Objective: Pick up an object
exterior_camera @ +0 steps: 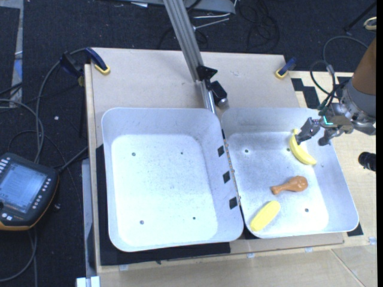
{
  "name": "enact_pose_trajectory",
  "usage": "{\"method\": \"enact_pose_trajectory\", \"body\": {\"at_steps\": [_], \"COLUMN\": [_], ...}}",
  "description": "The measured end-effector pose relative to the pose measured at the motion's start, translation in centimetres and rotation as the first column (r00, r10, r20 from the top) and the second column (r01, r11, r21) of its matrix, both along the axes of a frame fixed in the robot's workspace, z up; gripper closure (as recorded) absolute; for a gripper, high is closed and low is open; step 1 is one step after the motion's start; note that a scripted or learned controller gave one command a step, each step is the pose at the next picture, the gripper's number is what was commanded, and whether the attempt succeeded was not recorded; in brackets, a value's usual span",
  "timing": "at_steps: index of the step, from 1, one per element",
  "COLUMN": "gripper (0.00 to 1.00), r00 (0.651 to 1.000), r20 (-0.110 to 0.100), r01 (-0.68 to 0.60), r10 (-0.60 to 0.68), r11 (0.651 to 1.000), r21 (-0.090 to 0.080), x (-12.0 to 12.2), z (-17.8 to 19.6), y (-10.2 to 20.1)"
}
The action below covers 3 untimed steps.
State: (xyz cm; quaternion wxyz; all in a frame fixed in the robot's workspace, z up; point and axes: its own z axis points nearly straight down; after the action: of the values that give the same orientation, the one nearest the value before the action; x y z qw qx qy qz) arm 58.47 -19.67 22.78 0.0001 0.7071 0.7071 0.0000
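We are finding no legible text, label, brand, number or sign anywhere. The handheld pendant (21, 187) lying on the floor left of the bench is showing a lit screen, but its contents are appearing too small and blurred for us to read. The black marks along the divide between the two bins (222, 150) are carrying no characters.

Even, bright overhead light washes out the white bins (161, 121), shadows faint, picture slightly soft.

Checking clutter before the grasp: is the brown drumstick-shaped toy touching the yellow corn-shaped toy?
Apart. The camera view shows bare white bin floor between the brown drumstick-shaped toy and the yellow corn-shaped toy.
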Motion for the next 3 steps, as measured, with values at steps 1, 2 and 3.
{"method": "enact_pose_trajectory", "body": {"at_steps": [1, 2, 3], "gripper": [0.0, 0.0, 0.0], "r00": [1.0, 1.0, 1.0], "r20": [0.0, -0.005, -0.004], "r01": [0.0, 0.001, 0.0], "r10": [0.0, -0.001, 0.0], "r11": [1.0, 1.0, 1.0], "r21": [0.0, 0.001, 0.001], "x": [0.0, -0.6, 0.0], "z": [0.0, -6.0, -10.5], "y": [0.0, -0.5, -0.6]}}
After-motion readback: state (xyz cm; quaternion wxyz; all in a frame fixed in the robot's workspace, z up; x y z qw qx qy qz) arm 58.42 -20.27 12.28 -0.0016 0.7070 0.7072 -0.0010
